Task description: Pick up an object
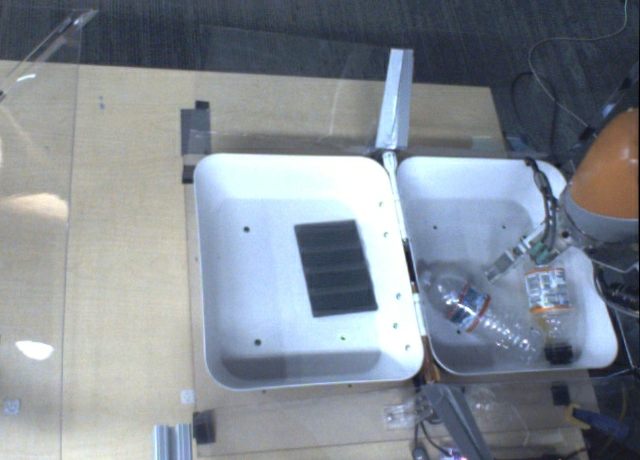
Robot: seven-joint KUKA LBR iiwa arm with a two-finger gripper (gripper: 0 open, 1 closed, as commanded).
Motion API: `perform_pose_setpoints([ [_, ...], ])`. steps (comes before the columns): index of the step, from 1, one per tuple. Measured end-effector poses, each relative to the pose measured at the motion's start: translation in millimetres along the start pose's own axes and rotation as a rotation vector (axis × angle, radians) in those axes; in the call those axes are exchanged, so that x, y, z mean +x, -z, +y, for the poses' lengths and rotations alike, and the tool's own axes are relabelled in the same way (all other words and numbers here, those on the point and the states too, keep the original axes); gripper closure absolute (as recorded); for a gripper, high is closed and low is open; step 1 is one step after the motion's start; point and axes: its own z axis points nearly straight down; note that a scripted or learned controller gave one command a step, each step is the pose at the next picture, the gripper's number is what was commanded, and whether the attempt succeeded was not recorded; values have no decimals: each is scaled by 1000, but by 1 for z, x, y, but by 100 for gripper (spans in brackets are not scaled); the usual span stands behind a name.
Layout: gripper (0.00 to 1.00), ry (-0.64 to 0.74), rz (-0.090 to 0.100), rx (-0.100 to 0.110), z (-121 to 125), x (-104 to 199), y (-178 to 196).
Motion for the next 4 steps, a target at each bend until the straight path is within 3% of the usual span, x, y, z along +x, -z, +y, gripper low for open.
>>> perform_pose_setpoints([
  [1, 100, -1, -3, -7, 3, 0, 12],
  [2, 100, -43, 4, 2, 12, -6, 14],
  [3, 0, -44, 4, 2, 12, -6, 14],
  [4, 0, -44, 4, 2, 12, -6, 14],
])
